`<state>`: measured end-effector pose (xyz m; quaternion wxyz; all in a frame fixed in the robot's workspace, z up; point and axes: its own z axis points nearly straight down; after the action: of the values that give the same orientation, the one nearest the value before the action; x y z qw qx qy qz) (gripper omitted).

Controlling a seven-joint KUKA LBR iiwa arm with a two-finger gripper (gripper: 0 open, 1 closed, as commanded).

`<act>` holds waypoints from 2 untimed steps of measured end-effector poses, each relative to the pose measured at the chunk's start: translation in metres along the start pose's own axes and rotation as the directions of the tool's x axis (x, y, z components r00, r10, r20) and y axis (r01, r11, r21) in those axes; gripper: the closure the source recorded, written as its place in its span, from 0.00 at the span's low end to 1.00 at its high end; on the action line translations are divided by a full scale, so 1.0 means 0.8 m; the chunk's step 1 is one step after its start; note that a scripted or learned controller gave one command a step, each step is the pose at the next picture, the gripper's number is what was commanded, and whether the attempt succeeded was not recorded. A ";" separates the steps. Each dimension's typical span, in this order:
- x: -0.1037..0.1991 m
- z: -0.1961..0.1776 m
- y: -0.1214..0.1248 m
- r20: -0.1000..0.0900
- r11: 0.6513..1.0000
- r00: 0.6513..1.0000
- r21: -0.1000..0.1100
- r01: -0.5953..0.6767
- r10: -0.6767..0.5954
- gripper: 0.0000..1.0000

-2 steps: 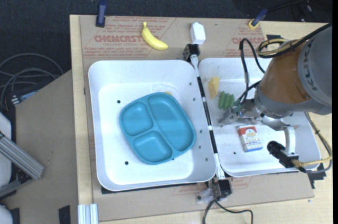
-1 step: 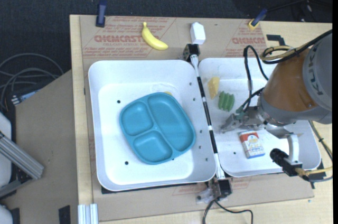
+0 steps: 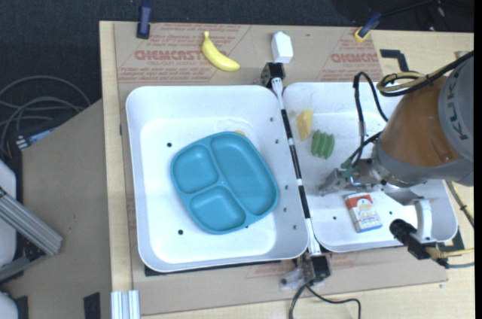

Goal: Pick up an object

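Risk begins toward the near edge of the right bin (image 3: 331, 223), where the small red-and-white box (image 3: 364, 212) lies flat on the bin floor, clear of the corners. We judge it the likeliest target, since the end effector (image 3: 337, 180) appears low over the floor just beside the box's far left corner, seemingly not touching it. We cannot tell whether the end effector is apart or together, and nothing shows held in it. A flat box offers little to grip from above. A closing move could skate it toward the near edge, or close on air.

The end effector also hangs near the bin's left wall, so a sideways correction might scrape that wall, which meets the left bin (image 3: 151, 159), where a blue divided plate (image 3: 223, 180) lies in the middle.

Farther in, the green piece (image 3: 322, 144) and then the yellow piece (image 3: 303, 123) lie near the right bin's far left corner, close together. A grab at one could nudge the other or pin it against the wall.

Along the far edge of the surface (image 3: 339, 58) lies a banana (image 3: 218, 54), outside both bins and, in our view, a poor candidate.
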<state>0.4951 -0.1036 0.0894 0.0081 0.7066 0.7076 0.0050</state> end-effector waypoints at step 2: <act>0.000 -0.009 -0.016 0.000 1.000 1.000 0.007 -0.002 0.002 1.00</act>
<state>0.4824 -0.1035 0.0967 0.0059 0.7073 0.7069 0.0025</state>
